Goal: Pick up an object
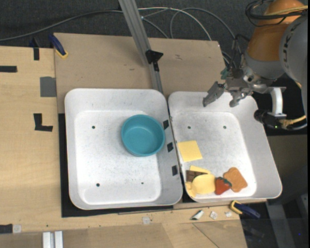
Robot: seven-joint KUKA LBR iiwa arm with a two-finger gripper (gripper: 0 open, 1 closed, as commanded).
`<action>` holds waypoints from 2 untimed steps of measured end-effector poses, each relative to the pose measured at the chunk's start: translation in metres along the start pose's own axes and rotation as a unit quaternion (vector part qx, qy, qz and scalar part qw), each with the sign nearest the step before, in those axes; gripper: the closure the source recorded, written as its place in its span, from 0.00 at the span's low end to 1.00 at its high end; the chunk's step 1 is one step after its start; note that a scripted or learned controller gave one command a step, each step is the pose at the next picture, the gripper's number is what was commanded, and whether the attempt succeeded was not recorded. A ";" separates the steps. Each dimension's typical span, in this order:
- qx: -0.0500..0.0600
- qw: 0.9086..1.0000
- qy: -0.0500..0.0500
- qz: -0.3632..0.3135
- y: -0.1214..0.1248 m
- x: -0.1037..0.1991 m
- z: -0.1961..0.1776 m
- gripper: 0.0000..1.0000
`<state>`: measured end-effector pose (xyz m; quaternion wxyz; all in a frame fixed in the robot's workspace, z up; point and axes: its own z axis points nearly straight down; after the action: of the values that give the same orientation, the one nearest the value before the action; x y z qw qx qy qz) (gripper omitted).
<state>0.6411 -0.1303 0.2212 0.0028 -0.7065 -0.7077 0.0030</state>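
The gripper (222, 99) hangs over the far rim of the right bin (263, 154), fingers spread, nothing between them. The nearest piece is a yellow square (189, 151) lying mid-bin; the rest — a yellow lump (202, 185), a red bit (222, 186) and an orange piece (236, 179) — crowd the near corner, well apart from the gripper. A blue bowl (142, 134) sits in the left bin (82, 138). Nothing is picked yet — choosing, descending, closing and lifting all seem to remain

One fixed cam above bench (26, 87), slanted down on both bins (77, 138).
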 end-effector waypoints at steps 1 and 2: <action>0.000 1.000 0.000 0.000 -0.004 -0.001 0.065 0.00; 0.000 1.000 0.000 0.000 -0.011 0.008 0.119 0.00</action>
<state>0.6292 -0.1224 0.1022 0.0027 -0.7066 -0.7076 0.0025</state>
